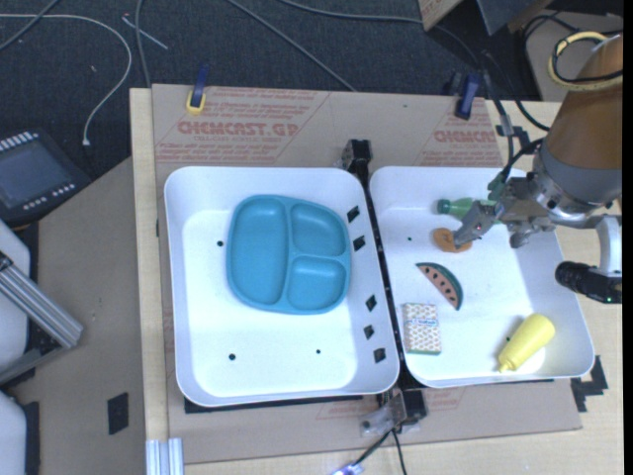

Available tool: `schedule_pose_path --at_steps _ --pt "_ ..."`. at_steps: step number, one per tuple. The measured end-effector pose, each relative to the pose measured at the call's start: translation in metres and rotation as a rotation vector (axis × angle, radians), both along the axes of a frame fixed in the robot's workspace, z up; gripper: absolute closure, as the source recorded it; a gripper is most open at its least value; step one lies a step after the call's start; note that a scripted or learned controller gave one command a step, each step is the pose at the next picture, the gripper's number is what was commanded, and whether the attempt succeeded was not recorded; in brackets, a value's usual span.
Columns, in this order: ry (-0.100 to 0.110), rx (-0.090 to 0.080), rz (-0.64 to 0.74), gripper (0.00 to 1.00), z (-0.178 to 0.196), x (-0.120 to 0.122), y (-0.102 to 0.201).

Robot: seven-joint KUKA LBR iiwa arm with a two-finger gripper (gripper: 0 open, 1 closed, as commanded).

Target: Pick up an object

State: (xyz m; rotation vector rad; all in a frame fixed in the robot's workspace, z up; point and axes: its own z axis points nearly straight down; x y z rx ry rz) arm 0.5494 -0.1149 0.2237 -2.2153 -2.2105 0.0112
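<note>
Objects lie in the right bin (564, 364): a green item (456, 206) partly hidden behind the fingers, an orange-brown piece (447, 238), a watermelon slice (440, 284), a patterned packet (421, 327) and a yellow bottle (525, 341). The arm (584, 117) enters from the right, cut off by the frame edge, wrist angled down toward the bin's far side. The gripper (473, 226) sits at the orange-brown piece; whether the fingers are spread or pressed together cannot be made out. A blue divided tray (289, 253) rests in the left bin (198, 354) on the worktop (148, 216).
</note>
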Motion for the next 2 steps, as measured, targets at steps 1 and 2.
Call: schedule_pose_path --at_steps 1,2 --pt "-0.012 -0.002 0.003 0.0 0.006 0.003 0.0" --pt "-0.006 -0.001 0.002 0.0 -0.042 -0.003 0.009"
